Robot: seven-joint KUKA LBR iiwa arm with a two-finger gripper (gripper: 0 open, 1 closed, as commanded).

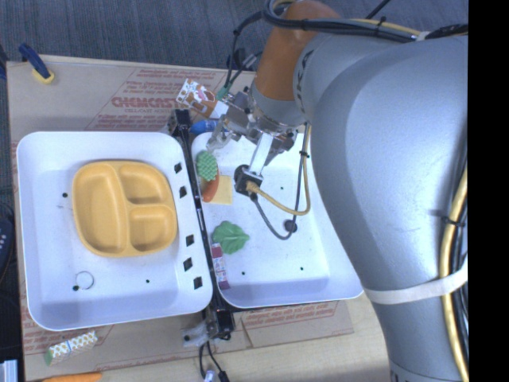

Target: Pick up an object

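Observation:
My gripper [216, 140] hangs over the far left corner of the right bin [314, 253], below the orange band of the wrist. Just under it and toward the front lies a green textured piece [207, 165]. An orange-red piece [210, 189] and a flat yellow square [223, 190] sit right in front of that, close to the bin's left wall. A green leaf-shaped piece [231, 236] lies further forward. I see nothing held in the gripper.
The left bin [40, 237] holds a yellow divided plate [125, 207] and a small clear ring [83, 279]. A black divider [195, 213] runs between the bins. The arm's grey body covers the right bin's right side. Small packets lie on the cardboard [119, 94] behind.

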